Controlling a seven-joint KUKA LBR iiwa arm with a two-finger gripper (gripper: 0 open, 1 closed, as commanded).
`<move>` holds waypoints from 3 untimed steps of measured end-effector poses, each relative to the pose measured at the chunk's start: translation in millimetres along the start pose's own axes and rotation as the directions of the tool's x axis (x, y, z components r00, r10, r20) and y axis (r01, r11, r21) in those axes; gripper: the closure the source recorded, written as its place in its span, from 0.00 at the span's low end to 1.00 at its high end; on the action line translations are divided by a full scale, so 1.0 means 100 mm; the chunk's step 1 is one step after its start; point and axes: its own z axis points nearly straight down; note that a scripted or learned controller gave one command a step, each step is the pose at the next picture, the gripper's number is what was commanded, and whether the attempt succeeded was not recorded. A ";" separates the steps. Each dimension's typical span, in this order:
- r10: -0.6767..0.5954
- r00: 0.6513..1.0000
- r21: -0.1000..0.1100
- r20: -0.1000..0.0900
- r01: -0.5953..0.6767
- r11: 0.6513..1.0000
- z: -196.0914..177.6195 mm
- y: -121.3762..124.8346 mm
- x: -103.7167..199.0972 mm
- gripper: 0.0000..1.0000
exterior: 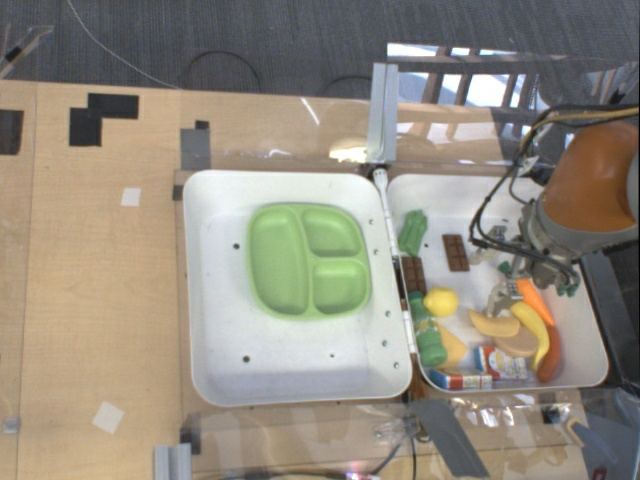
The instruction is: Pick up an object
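Glossy plastic food (pixel 500 340) crowds the bin's (pixel 596 368) five o'clock corner; gripper (pixel 503 296) above it, grip state indiscernible.

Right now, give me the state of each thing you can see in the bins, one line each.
Green tray: flat in the left bin, right way up.
Lemon: loose in the right bin.
Chocolate bar: lying flat, apart from the pile.
Banana: lying in the pile.
End effector: low over the pile, grip unclear.
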 end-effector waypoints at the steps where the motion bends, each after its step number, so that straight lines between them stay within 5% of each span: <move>1: -0.006 1.000 0.004 0.019 0.006 1.000 -0.15 0.01 -0.06 1.00; 2: -0.007 1.000 0.003 0.018 0.007 1.000 -0.15 0.01 -0.05 0.00; 3: -0.152 0.988 -0.001 0.001 0.152 0.988 0.00 -0.09 0.01 0.00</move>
